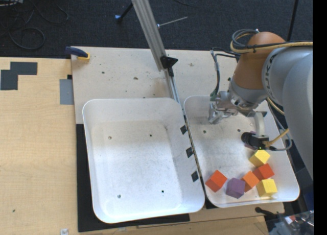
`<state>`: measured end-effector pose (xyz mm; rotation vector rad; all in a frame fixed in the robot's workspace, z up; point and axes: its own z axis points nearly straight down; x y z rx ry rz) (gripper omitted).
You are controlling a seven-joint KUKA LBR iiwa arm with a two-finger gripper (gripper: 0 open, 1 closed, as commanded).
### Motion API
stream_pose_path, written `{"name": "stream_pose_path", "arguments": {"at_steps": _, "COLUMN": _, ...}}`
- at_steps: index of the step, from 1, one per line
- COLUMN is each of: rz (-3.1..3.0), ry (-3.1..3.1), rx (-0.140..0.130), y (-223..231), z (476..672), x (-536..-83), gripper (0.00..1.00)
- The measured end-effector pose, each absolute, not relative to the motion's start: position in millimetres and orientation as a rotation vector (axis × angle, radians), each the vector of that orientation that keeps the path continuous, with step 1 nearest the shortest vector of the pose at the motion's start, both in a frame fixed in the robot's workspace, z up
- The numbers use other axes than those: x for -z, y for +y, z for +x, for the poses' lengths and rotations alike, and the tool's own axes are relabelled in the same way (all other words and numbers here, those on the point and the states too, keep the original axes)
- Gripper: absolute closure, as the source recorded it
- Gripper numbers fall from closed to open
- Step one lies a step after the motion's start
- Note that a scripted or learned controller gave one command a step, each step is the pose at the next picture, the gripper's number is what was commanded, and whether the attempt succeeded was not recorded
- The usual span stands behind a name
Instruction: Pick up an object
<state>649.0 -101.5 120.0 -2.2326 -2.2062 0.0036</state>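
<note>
Blocks are lying bunched along the near edge of the right bin [200, 114], toward its near right corner: an orange-red cube [216, 180] nearest the divider, a purple block [235, 188] just beside it, a small orange block [250, 179], a yellow block [267, 188] at the corner, a red block [264, 171] behind that and a second yellow block [261, 157] farther back. Several are touching or nearly touching, so which faces are free is hard to judge from this slant. The left bin [89, 111] is sitting alongside, its rim meeting the right bin's. Farther back, the gripper [218, 112] is hovering over the far part of the right bin, near its far left corner and well apart from the blocks; nothing is showing beneath it, but whether it is released or clenched cannot be told, since it is small, grey and partly merging with the wrist. The step in hand looks like the approach, with no pick yet made. The next move is likely calling for travel toward the near edge and a descent over one block, the orange-red cube seeming the least crowded. The arm [255, 70] is being cut off at the right, and it is covering part of the bin's far right side.
</note>
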Motion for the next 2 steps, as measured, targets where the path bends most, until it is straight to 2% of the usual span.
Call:
{"name": "stream_pose_path", "arguments": {"at_steps": 1, "rz": -2.226, "ry": -2.221, "rx": 0.003, "y": -111, "z": 648.5, "x": -176, "gripper": 1.00}}
{"name": "stream_pose_path", "arguments": {"at_steps": 2, "rz": -2.232, "ry": -2.215, "rx": 0.003, "y": -115, "z": 639.7, "x": -231, "gripper": 1.00}}
